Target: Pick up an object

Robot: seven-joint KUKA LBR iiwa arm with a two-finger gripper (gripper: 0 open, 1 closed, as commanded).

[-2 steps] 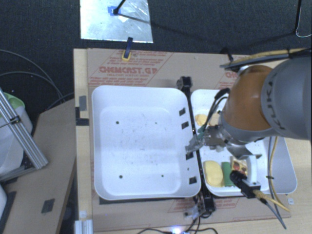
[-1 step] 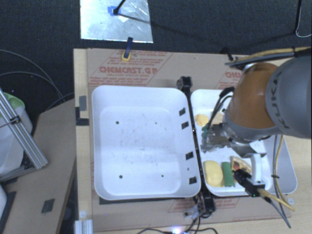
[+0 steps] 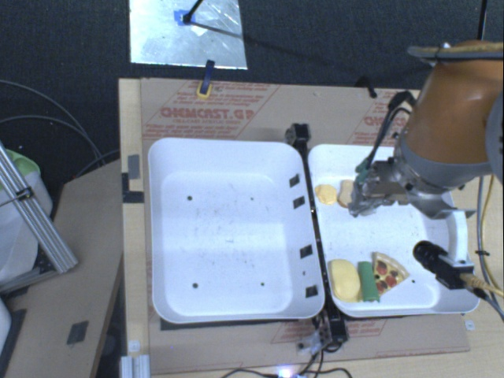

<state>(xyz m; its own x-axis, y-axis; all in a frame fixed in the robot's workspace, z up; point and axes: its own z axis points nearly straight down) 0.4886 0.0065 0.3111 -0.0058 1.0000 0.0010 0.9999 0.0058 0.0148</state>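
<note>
Under end effector: pale yellow-tan food pcs (small, rounded), right bin.

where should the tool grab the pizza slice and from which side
Probably from straight above, closing across the narrower middle of the pizza slice. It lies flat in the right bin, its wide end near the green block, so pinching its two long edges keeps the tool off that neighbour.
</note>
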